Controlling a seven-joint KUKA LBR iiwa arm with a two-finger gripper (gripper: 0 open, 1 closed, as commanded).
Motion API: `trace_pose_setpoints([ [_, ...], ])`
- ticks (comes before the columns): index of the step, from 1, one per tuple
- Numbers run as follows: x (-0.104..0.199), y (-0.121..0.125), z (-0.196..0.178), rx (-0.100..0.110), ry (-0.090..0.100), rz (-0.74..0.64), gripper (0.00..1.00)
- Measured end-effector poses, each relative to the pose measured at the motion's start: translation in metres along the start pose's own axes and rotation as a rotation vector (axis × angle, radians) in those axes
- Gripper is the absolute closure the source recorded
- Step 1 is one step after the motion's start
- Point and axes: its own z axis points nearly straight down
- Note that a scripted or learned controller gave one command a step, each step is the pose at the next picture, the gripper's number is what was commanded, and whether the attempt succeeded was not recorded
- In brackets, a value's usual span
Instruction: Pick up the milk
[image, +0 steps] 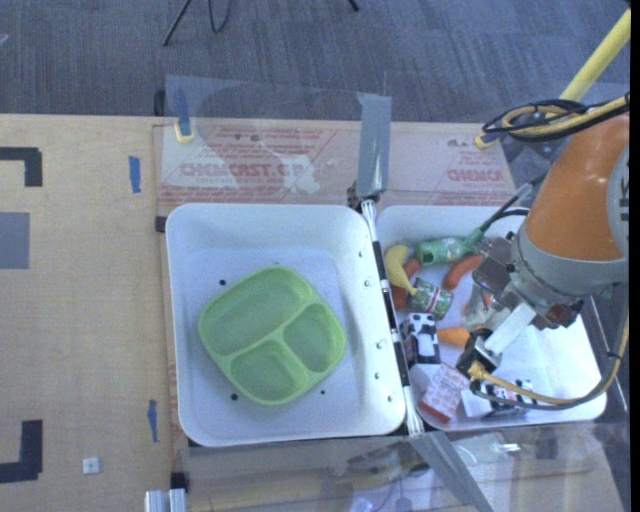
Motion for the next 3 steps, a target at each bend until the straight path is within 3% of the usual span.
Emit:
trace_pose_setpoints([
  [1,-0.008,0.006,0.022,0.002,-0.001,0.397,1.00],
  [2,0.052,-0.040,0.020,0.000,0.000,0.701,1.00],
  [3,0.060,-0.048,0.022,0.002,-0.002,0.495,1.00],
])
